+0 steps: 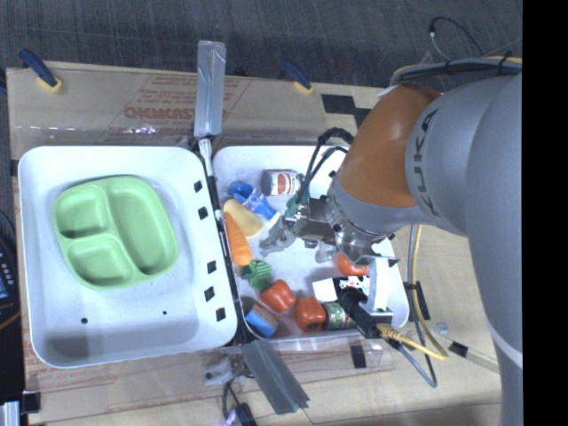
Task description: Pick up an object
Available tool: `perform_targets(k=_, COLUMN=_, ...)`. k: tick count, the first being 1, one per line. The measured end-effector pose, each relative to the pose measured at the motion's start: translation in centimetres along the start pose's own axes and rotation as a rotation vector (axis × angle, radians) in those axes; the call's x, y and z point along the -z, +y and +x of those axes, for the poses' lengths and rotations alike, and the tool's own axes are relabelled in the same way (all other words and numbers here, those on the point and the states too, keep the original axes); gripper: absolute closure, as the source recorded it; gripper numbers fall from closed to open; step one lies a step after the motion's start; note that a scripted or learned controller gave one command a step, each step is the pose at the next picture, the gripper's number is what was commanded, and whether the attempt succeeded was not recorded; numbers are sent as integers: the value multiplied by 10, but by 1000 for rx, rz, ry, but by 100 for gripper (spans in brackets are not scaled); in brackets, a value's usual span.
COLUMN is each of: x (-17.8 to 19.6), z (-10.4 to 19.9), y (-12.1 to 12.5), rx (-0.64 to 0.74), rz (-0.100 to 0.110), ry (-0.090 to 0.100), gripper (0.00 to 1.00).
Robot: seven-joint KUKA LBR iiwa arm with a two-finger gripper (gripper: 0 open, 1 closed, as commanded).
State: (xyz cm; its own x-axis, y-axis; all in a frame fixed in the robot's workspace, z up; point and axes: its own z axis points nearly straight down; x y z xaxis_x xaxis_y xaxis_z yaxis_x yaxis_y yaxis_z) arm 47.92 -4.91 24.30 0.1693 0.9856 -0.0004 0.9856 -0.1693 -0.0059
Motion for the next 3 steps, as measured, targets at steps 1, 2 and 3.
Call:
perform_targets(k=1, x=-55, z=-16, y=2, rx=-53, rz=4, ry=0, gripper=0)
perform_targets(k=2, x=-153, z=-42, y=6, rx=66, rz=0, ry=3, gripper=0)
perform_targets(k=3, x=-146, z=-42, y=6, rx=71, rz=4, ry=2, gripper=100)
